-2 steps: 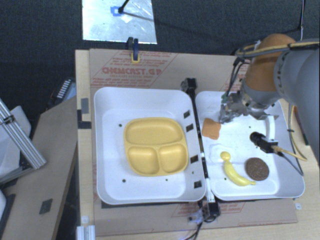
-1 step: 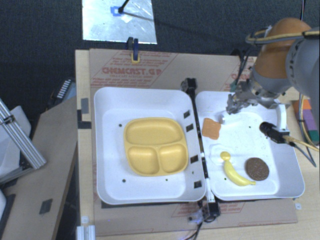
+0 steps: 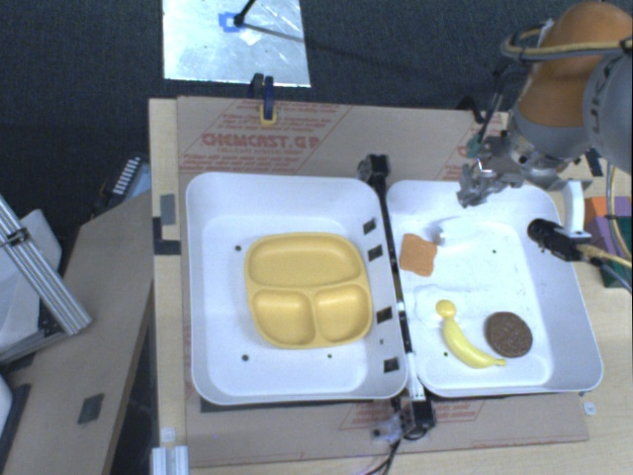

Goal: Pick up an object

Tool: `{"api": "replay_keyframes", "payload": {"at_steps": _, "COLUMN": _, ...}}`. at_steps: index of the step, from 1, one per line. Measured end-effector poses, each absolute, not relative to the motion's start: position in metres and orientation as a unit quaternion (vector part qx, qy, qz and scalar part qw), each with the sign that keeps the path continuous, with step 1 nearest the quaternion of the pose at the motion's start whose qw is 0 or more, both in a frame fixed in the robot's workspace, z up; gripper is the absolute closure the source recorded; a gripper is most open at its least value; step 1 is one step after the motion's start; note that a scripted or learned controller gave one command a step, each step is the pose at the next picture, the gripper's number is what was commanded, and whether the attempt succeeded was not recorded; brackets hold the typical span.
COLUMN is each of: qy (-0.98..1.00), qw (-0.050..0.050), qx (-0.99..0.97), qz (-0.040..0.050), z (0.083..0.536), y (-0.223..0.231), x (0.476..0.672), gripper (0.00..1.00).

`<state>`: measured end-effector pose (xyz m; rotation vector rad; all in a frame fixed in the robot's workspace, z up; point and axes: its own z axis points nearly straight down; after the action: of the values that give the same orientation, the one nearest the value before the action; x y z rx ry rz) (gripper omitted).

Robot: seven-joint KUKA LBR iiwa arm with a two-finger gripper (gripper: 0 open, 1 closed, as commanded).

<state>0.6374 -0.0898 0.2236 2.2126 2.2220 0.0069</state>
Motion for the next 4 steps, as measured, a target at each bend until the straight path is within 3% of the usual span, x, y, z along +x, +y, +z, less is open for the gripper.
{"api": "replay_keyframes", "payload": {"at_steps": 1, "qy": 0.709, "qw": 0.003, "qx": 0.705, "qz": 0.0025, "z": 0.277, "y": -0.09, "x": 0.639, "gripper": 1.0}}
{"api": "replay_keyframes", "payload": {"at_steps": 2, "qy": 0.71, "qw": 0.0, "qx": 0.704, "qz": 0.0007, "z": 0.268, "y": -0.049, "x": 0.624, "gripper": 1.0}}
{"api": "replay_keyframes", "payload": {"at_steps": 4, "qy": 0.71, "qw": -0.001, "qx": 0.704, "qz": 0.0007, "z": 0.253, "y": 0.037, "x": 0.573, "gripper": 1.0}}
